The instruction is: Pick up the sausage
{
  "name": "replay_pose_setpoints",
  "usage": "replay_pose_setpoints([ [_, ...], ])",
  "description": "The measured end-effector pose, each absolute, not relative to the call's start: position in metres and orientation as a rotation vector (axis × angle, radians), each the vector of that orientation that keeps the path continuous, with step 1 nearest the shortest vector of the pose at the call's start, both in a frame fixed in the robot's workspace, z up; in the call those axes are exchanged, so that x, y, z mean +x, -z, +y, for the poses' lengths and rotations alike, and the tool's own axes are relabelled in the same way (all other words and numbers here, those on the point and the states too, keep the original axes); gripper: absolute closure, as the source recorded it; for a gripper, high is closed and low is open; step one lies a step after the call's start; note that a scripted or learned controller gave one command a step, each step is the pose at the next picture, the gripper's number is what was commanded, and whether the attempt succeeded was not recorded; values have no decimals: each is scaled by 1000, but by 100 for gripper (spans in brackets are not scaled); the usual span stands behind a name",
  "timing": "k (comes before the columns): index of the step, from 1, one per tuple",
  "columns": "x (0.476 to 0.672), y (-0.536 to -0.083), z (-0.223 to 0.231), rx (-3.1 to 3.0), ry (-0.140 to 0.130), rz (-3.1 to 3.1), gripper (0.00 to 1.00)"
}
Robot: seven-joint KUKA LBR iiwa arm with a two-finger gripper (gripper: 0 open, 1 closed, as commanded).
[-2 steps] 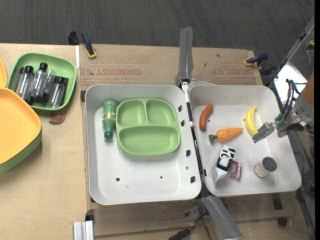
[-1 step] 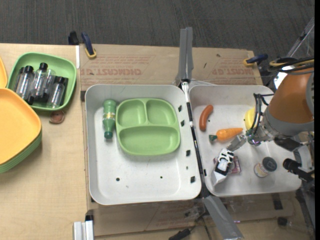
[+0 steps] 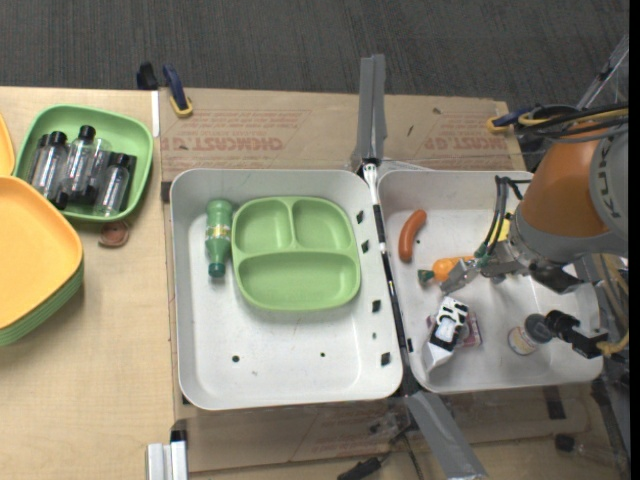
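The sausage (image 3: 410, 235) is seen at the upper left of the right bin (image 3: 440, 190), while the gripper (image 3: 455, 280), whose grip cannot be told, is hung by a carrot (image 3: 447, 267) that might be grabbed instead

Single fixed camera above bench (image 3: 90, 368), angled down on both bins (image 3: 190, 298).
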State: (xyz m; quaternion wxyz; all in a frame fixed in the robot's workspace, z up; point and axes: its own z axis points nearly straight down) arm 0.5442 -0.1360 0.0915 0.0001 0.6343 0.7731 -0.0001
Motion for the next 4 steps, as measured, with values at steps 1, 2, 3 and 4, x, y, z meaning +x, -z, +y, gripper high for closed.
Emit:
replay_pose_setpoints([
  [1,541,-91,-198,2065,2,2367,0],
  [2,662,-92,-209,2315,-10,2146,0],
  [3,615,-192,-159,2057,3,2374,0],
  [4,522,-109,-173,2193,3,2252,0],
])
